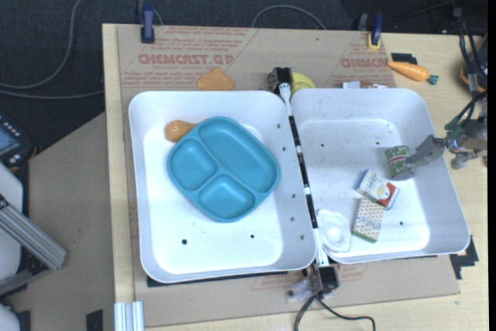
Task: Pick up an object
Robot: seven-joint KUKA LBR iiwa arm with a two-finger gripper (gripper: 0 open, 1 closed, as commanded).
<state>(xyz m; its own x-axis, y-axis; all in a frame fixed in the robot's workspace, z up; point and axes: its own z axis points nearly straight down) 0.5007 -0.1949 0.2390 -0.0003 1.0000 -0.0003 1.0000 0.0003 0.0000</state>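
Low at the right bin's far side, the grey two-finger gripper [415, 160] reaches in from the right; whether it is spread or pressed together cannot be told from this angle. Its tip sits right beside a small green-and-white can [397, 160], seemingly touching it, though nothing is clearly pinched. Just below the can lies a small white carton with red and blue print [377, 188], and under that a flat patterned packet [367, 219]. A white round cup [334, 229] rests near the right white bin [341, 108] front-left corner. In the left white bin [155, 229] lies a blue three-compartment plastic plate [223, 167], with a small orange lump [177, 129] touching its far-left edge.
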